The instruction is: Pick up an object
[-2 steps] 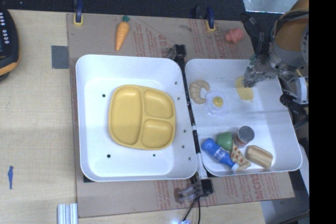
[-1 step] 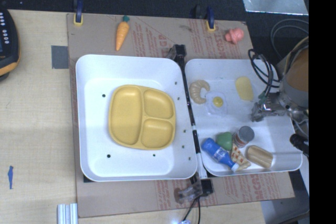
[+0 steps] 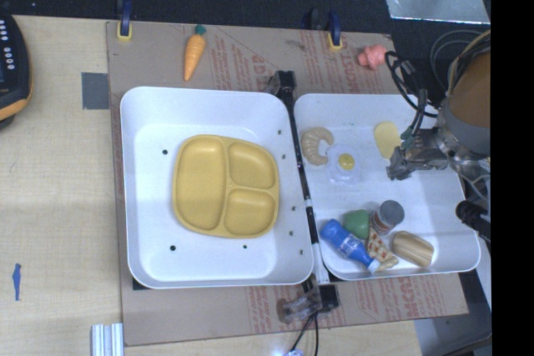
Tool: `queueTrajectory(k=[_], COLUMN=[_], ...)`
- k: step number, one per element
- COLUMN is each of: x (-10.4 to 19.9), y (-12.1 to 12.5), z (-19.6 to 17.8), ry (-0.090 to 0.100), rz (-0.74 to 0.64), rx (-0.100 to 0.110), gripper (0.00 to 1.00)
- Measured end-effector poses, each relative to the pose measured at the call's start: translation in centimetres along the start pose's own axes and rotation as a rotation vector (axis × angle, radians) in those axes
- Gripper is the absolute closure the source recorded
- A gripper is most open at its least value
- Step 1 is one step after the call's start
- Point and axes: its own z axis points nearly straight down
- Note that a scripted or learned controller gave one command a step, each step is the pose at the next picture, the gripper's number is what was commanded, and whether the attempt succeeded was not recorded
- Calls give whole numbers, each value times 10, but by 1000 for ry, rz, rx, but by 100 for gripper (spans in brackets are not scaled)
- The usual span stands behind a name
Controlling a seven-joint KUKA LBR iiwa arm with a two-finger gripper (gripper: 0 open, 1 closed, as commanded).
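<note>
Camera view: gripper [image 3: 399, 167] poised over the far right part of the right bin [image 3: 442, 267]; whether holding or free, cannot tell. Nearest candidate the pale yellow piece [image 3: 385, 137], lying just left and far of it, touching or nearly so, long axis running near-to-far. Flat, smooth, lemon-coloured. Also to the left, well apart: curled beige pastry [image 3: 316, 143]. Toward the near edge, clustered: blue bottle [image 3: 345, 241], green piece [image 3: 358, 223], tan cylinder [image 3: 412, 249].
</note>
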Motion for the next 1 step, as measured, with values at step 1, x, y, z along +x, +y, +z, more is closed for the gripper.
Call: queueTrajectory(k=[1], x=[58], y=[76], z=[2], ry=[-1], rz=[-2], rx=[0], gripper=[100])
